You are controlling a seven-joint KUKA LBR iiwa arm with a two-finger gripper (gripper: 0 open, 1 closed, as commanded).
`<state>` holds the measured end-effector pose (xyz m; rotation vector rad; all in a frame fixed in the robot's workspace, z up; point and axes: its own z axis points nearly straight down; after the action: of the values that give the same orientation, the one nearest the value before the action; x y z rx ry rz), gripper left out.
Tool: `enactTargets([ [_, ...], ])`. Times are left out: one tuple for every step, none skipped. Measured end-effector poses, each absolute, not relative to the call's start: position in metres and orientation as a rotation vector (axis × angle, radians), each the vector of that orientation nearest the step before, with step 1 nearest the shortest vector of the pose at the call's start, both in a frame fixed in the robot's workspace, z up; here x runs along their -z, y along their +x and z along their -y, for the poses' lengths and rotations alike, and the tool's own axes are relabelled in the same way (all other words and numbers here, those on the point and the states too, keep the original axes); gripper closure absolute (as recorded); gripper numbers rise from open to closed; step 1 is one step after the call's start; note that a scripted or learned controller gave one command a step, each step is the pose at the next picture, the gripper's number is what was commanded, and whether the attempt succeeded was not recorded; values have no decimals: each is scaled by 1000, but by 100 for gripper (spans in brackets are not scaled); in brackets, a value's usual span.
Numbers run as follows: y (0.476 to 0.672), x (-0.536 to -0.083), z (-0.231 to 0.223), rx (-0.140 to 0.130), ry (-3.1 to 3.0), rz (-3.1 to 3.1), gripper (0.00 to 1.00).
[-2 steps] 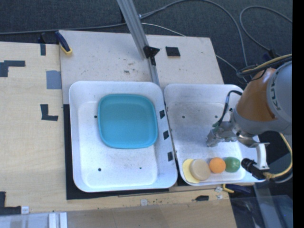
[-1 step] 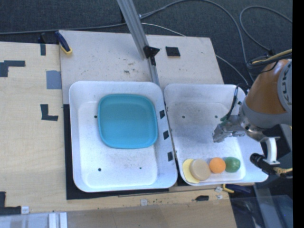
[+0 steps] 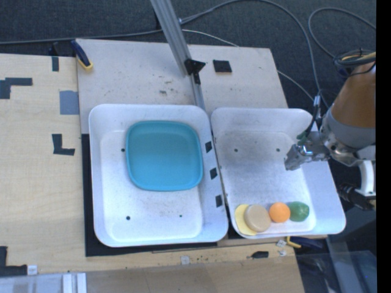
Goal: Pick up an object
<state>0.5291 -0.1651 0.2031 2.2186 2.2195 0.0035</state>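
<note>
1. Gripper (image 3: 295,159) hangs over the right-hand part of the right bin (image 3: 256,118), just inside that bin's far-right wall, at the end of the grey arm (image 3: 351,124) with its orange band.
2. Whether its fingers stand open or closed cannot be told from this slanted view; nothing is seen between them.
3. Below the gripper, toward the near edge of the same bin, a row of small objects lies along the front wall, well apart from the gripper.
4. Nearest under it is a green ball (image 3: 299,210), at the right end of the row.
5. Just left of that sits an orange ball (image 3: 280,212), touching or nearly touching the green one.
6. Further left lies a tan round piece (image 3: 258,218), resting partly on a yellow flat piece (image 3: 241,220).
7. Beyond the right bin, to the gripper's left, the left bin (image 3: 104,163) holds a blue square plate (image 3: 164,155), lying flat.
8. Both bins rest on a pale board (image 3: 134,66).
</note>
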Motion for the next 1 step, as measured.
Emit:
enactTargets([
  [521, -252, 169, -3, 2219, -2219, 100],
])
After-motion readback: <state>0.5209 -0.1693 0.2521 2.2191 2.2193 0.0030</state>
